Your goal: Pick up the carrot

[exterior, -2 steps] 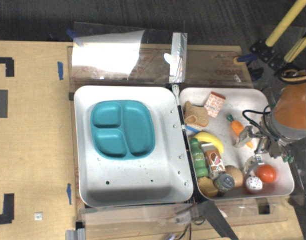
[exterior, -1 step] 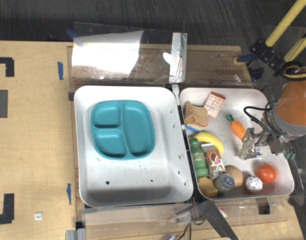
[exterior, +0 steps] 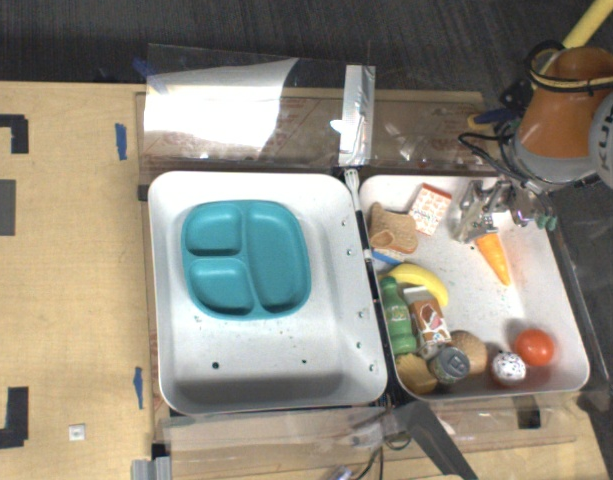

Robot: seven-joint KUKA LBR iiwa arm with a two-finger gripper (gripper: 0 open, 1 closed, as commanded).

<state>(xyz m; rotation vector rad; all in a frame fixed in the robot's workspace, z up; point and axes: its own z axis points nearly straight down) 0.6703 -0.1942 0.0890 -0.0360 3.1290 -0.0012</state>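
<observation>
The carrot (exterior: pixel 496 257) is short and orange, in the right bin (exterior: pixel 561 298) at its upper right, with its wide end up and its tip pointing toward the front. My gripper (exterior: pixel 482 224) comes in from the right edge under the orange wrist band. It sits directly over the carrot's wide end and meets it there. Whether the carrot rests on the bin floor or is lifted cannot be told from this view.
The right bin also holds a red-and-white box (exterior: pixel 429 208), a brown piece (exterior: pixel 391 230), a banana (exterior: pixel 424 280), a green bottle (exterior: pixel 394 313), a small carton (exterior: pixel 429 320), a grey can (exterior: pixel 449 365), a tomato (exterior: pixel 534 347) and a white ball (exterior: pixel 507 368). A teal divided plate (exterior: pixel 248 258) lies in the left bin (exterior: pixel 276 368).
</observation>
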